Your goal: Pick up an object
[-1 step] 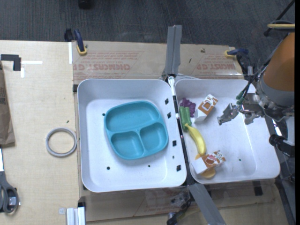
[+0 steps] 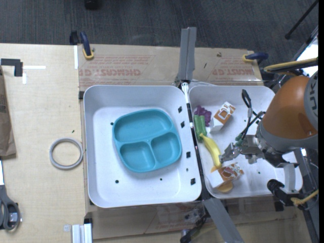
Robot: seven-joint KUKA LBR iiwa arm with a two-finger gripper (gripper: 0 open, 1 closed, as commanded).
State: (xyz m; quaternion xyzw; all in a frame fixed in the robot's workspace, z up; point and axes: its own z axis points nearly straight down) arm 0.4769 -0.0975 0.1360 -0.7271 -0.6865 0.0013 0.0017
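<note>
Spanning most of the view, a pale wooden table carries two shallow white plastic bins side by side, with dark grey carpet beyond its far edge. The left bin holds a turquoise three-compartment plastic tray. The right bin holds a yellow plastic banana, a purple toy bunch of grapes, a green block just beside the grapes, a small white-and-orange carton and an orange-and-white packet near the front wall. On the table to the left lie a grey ring and, at the lower edge, scissors cut off by the frame.

The grey arm with its orange band reaches over the right bin, and its metal hand hangs low just right of the banana and just above the packet. Whether the hand is spread or closed cannot be told, and nothing is seen gripped in it.

A brown object at the far left edge is cropped. The packet's print is too small to read.
</note>
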